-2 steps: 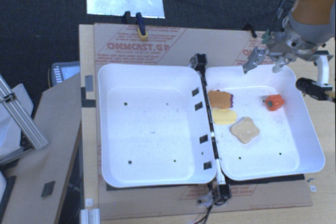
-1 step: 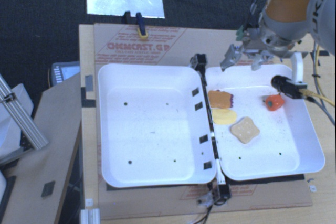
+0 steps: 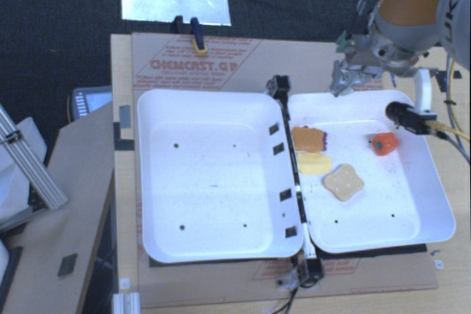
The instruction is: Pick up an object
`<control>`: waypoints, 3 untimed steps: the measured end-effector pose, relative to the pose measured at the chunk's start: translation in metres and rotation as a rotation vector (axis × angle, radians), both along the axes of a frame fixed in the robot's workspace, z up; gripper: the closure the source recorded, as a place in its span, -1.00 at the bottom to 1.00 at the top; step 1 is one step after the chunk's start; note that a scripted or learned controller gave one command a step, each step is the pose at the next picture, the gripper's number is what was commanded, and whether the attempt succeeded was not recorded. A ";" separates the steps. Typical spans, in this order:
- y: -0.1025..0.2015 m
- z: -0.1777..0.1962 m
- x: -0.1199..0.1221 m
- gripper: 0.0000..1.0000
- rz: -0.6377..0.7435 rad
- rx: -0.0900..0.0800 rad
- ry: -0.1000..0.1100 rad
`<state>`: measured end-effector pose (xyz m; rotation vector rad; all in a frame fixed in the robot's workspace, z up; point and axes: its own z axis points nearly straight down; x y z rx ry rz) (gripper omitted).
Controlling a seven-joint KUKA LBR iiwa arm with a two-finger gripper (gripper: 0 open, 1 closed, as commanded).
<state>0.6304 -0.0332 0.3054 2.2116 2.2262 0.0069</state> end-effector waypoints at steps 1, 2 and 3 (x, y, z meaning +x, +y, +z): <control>-0.028 -0.019 -0.072 1.00 -0.009 -0.001 0.010; 0.080 -0.038 -0.053 1.00 0.008 0.003 0.005; 0.059 0.043 -0.146 1.00 -0.004 0.002 -0.001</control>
